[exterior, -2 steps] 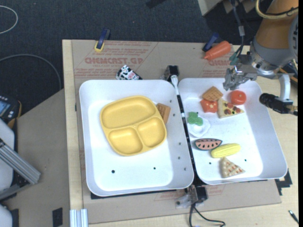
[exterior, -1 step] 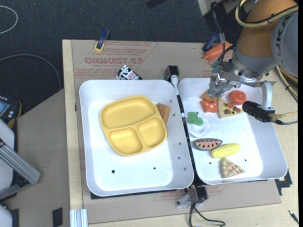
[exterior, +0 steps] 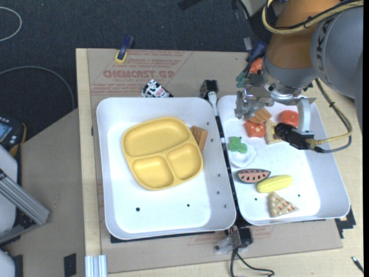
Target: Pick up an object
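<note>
While the arm (exterior: 300,33) leans in from the right, its wrist is low over the far left corner of the right bin (exterior: 328,178), and that's where the action sits. The jaws are down among a cluster of toy food: a tan cracker (exterior: 263,115), an orange-red block (exterior: 255,128) just below it, and a red tomato (exterior: 289,118) off to the side. Whether the jaws are spread or pressed together, I cannot tell; metal and shadow run together there. Nothing can be seen pinched between them, so I'd call the pick not yet made.

Every candidate lies on the bin floor. Nearer the camera, the green piece (exterior: 237,145), the watermelon slice (exterior: 253,175), the corn cob (exterior: 274,183) and the pizza slice (exterior: 281,204) sit well apart from the wrist, untouched by the look of it. Over in the left bin (exterior: 115,201), the yellow divided plate (exterior: 161,153) rests with a brown wafer (exterior: 199,136) touching its rim.

My read: the approach looks done and the arm is at the grasp itself. Closing on one item, probably the cracker or the block, and lifting it clear of the bin is what's left
</note>
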